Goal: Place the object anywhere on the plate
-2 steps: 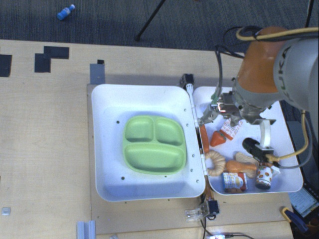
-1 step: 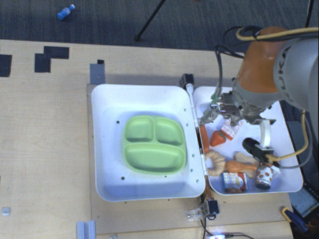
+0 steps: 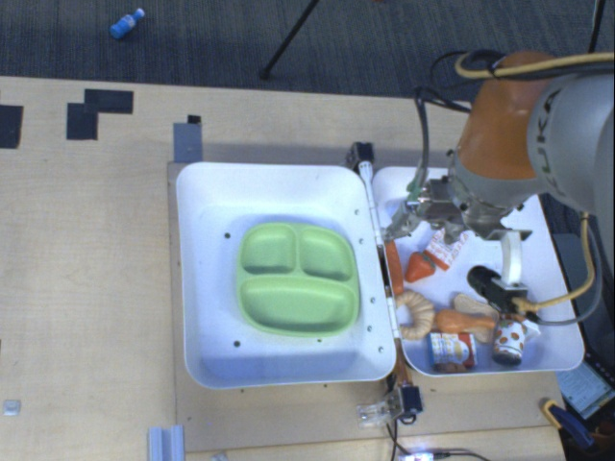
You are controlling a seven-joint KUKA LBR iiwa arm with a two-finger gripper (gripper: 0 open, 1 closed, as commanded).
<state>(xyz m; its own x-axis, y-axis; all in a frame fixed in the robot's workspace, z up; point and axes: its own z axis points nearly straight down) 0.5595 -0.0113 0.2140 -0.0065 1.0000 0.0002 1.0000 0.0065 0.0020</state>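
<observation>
A green divided plate (image 3: 296,279) lies in the middle of the left white bin (image 3: 202,257). My gripper (image 3: 421,215) hangs over the upper left part of the right bin (image 3: 557,349), well right of the plate. Just below it lie a white and red packet (image 3: 446,249), a red-orange wedge (image 3: 420,268) and a long orange carrot (image 3: 392,263) by the bin's left wall. Whether anything sits in the gripper is hidden by the wrist.
Further down the right bin lie a tan twisted bread piece (image 3: 417,312), a small can (image 3: 452,351), a red and white spotted jar (image 3: 510,342) and a tan item (image 3: 471,303). The ridge between the bins runs just left of the gripper.
</observation>
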